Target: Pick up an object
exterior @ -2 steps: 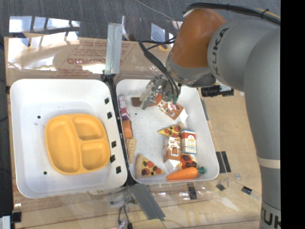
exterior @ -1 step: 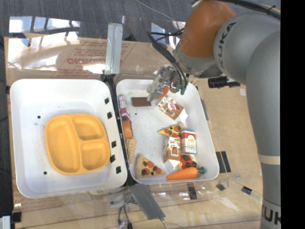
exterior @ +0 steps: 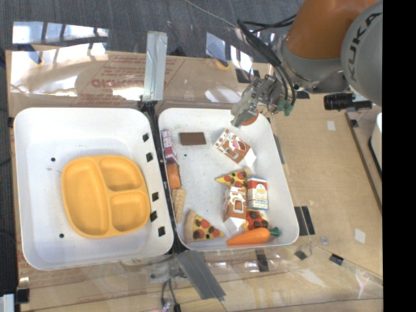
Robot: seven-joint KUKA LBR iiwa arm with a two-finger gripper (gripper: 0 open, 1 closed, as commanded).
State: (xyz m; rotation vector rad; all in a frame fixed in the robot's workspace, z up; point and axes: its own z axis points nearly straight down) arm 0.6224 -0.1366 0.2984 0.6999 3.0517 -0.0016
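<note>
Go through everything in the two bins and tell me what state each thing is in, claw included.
claw: over the right bin's far edge, an orange bit at its tip, grip unclear
yellow tray: flat in the left bin, compartments bare
carrot: lying at the near wall
pizza slice: flat
brown block: flat
juice carton: lying down

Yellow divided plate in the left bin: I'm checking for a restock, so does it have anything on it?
Empty. The yellow divided plate lies flat in the left bin, all three compartments showing bare yellow.
</note>
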